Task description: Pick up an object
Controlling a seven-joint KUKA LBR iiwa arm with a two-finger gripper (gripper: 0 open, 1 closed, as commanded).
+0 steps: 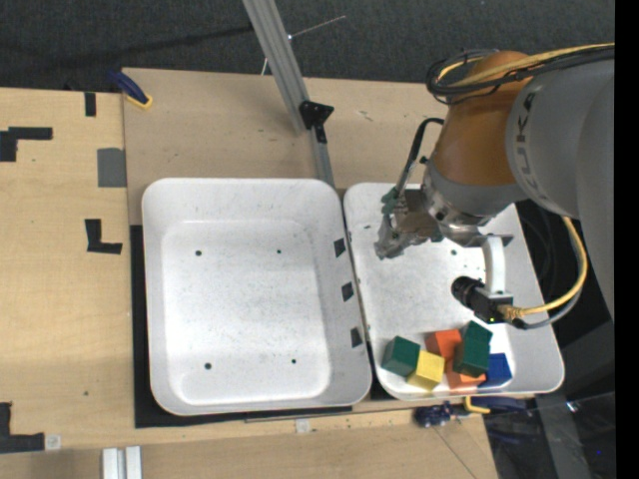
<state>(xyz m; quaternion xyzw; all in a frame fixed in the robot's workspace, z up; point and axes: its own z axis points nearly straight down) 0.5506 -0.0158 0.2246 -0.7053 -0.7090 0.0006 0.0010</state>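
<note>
Small coloured blocks lie clustered at the near end of the right bin (399,287): a green block (402,354), a yellow block (428,367), an orange block (445,342), a dark green block (476,345) and a blue block (498,368). My gripper (391,240) hangs over the far left part of that bin, well away from the blocks. Its dark fingers point down toward the bin floor, and nothing shows between them.
The left bin (240,287) sits beside the right one, sharing a rim with black clips (347,289). A slanted metal pole (285,63) stands behind the bins. The arm's orange band (479,138) and a cable (559,287) overhang the right bin's far side.
</note>
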